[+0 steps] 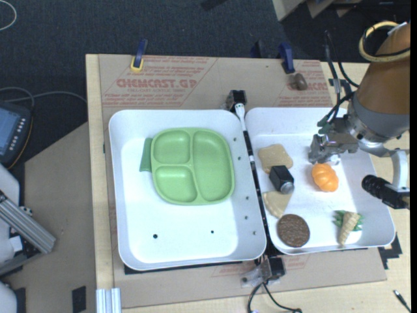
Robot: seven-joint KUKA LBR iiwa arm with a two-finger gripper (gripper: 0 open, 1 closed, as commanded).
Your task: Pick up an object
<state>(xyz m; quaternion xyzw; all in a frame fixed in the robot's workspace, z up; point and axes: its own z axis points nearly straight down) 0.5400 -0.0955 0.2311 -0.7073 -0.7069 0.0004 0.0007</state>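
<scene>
Bench (195,77): brown board top, clamped at the far edge, carrying two shallow white bins side by side.

Left bin (127,240): holds one green divided plate (193,165), three compartments, lying flat in the far half of the bin. A darker green tab shows at the plate's left edge.

Right bin (374,230): holds six loose items.
- Tan bread-like piece (274,156), far left of the bin, close to the dividing wall.
- Black block (282,178), just near of the tan piece and touching it.
- Pale wedge (276,203), near of the black block, beside the dividing wall.
- Brown round disc (294,230), near edge of the bin, just right of the wedge.
- Orange rounded fruit (325,177), middle of the bin, lying free on the floor.
- Corn cob with green husk (348,225), near right corner.

Arm (384,90): grey with an orange band, reaching in from the right. Pincer (324,150): hangs just far of the orange fruit, close above it; whether its jaws are open or closed I cannot tell. Nothing visibly gripped.
</scene>
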